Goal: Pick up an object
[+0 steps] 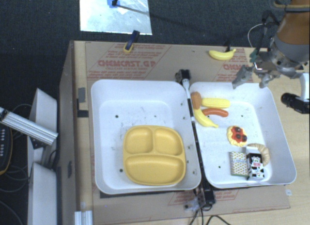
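Pincer above the right bin's far rim, toys grouped below

The pincer (252,78) hangs spread open and holds nothing, at two o'clock over the right bin (278,122). Toy food (213,110) crowds that bin's nine o'clock edge; more pieces (249,161) sit at five o'clock, leaving bare floor between. A yellow tray (154,154) fills the left bin (111,98).

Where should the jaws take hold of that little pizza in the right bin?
Grip the pizza across its round rim, coming straight down from above. It lies flat with bare floor around it, while the croissant sits close below, so close side to side.
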Tool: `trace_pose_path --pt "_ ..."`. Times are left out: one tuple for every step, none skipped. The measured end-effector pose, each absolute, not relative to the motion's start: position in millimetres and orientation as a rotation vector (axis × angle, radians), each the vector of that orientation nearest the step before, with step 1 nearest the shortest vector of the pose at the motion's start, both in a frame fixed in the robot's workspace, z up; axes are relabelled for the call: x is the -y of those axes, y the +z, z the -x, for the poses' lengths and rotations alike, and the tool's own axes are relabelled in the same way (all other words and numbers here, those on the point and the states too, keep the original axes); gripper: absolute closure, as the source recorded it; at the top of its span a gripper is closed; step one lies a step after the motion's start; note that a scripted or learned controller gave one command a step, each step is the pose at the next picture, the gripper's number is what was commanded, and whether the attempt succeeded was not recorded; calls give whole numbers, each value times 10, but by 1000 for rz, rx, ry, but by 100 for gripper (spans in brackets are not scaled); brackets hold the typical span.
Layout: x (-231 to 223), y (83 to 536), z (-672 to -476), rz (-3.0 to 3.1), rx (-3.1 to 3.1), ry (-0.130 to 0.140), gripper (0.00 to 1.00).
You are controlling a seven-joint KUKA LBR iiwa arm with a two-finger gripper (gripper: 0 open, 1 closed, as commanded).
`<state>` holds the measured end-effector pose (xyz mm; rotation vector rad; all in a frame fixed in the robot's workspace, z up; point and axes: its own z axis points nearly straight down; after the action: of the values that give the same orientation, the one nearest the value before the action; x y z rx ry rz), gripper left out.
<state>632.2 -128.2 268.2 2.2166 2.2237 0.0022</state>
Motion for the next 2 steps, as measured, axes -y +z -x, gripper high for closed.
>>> trace_pose_path --pt "1296 1910 -6246 -2220 -2223 0 0" --pt "1238 918 -6398 -2208 -2216 17 0"
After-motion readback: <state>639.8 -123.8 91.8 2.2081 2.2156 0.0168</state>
